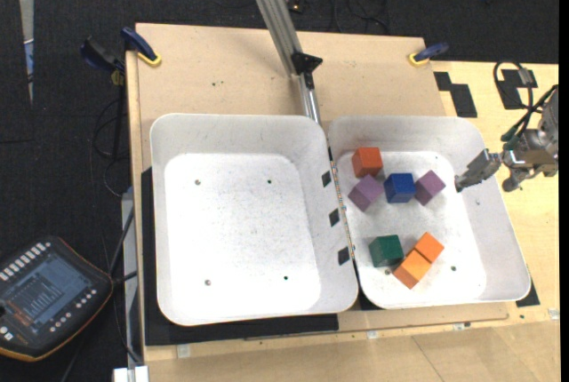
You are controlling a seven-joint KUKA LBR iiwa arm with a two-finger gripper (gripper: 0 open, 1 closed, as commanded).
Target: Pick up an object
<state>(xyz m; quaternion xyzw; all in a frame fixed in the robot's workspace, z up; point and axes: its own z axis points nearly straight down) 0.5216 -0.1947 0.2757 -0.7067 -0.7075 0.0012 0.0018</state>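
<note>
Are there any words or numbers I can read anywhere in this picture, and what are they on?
No text can be read.
The handheld controller's screen at bottom left shows lines of writing, too small and blurred to read.
The blocks, like the blue block, and the white bins carry no visible writing.

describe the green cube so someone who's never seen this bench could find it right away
Look at the right-hand white bin, the one holding all the blocks. Near its front, close to the edge it shares with the other bin, the green cube sits just left of two orange blocks. It is the one green block; the others are orange, purple or blue.
</note>
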